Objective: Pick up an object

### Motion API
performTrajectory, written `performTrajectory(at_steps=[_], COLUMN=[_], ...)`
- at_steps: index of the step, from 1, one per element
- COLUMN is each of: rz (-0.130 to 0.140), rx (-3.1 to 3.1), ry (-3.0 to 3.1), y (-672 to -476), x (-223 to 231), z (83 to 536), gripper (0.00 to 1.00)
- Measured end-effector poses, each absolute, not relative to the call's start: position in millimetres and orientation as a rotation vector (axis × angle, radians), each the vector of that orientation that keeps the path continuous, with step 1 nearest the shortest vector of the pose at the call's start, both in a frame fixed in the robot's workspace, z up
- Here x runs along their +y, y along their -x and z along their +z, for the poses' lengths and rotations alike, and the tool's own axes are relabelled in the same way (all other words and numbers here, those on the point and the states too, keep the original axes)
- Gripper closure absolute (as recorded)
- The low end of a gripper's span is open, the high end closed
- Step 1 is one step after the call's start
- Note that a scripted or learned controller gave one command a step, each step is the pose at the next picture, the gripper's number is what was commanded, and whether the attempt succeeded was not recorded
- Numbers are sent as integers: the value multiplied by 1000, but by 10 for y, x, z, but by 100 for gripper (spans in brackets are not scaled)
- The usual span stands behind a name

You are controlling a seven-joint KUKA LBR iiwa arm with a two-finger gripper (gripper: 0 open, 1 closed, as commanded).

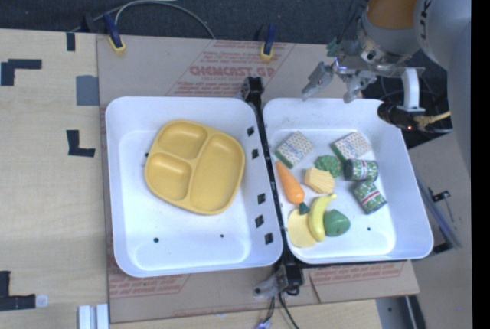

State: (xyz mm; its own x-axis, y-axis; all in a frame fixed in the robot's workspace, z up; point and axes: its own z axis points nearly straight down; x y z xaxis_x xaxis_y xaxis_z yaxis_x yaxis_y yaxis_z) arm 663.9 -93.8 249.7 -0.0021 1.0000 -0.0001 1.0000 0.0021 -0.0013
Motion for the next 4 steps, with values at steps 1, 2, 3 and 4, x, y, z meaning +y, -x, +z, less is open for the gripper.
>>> performTrajectory(at_steps=[1,2,3,4], rz=[4,3,-2,-1], rx=[-2220,-2220,-2225,-2223], ry=[2219,2219,2220,2220], y=[-5839,-5458,-6138,-5678], x=[-709,-951,-728,-943], z=[1833,1044,1852,860], gripper=[0,0,0,0])
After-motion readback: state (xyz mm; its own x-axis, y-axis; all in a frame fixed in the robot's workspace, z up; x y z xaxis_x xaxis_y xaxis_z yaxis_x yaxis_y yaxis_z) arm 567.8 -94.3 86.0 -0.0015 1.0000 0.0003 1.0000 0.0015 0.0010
